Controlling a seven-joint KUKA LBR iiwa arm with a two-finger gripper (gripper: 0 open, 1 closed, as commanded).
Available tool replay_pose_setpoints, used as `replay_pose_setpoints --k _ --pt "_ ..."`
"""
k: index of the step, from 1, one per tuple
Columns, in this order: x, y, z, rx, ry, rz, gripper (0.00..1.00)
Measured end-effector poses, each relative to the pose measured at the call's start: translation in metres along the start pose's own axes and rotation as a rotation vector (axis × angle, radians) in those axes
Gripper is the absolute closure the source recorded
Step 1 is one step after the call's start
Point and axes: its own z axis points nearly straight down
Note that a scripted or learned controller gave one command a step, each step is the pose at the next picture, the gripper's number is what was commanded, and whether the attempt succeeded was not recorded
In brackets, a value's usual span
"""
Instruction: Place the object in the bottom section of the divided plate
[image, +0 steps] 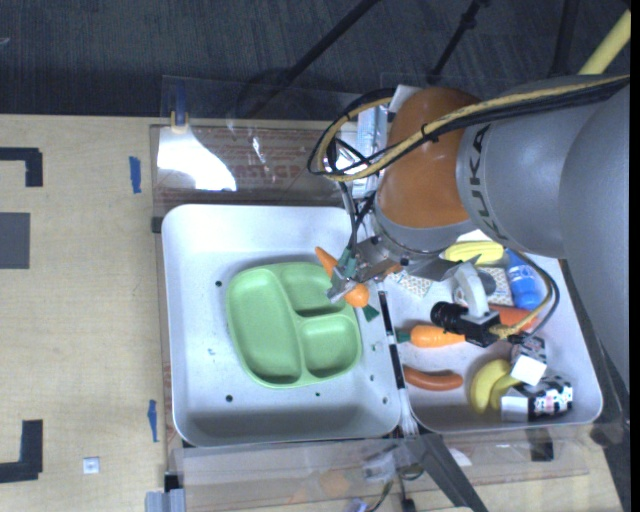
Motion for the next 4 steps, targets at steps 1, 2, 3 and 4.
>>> replay_pose_setpoints --k 1,2,3,4 --pt "0.062 0.015 0.007 0.000 0.000 -0.233 1.00" --pt "0.095 0.072 0.017 -0.005 -0.002 0.020 1.00" --pt "0.127 0.008 -0.012 0.001 -0.001 0.046 1.00" --pt "0.126 0.008 -0.013 0.000 -0.001 0.047 0.00"
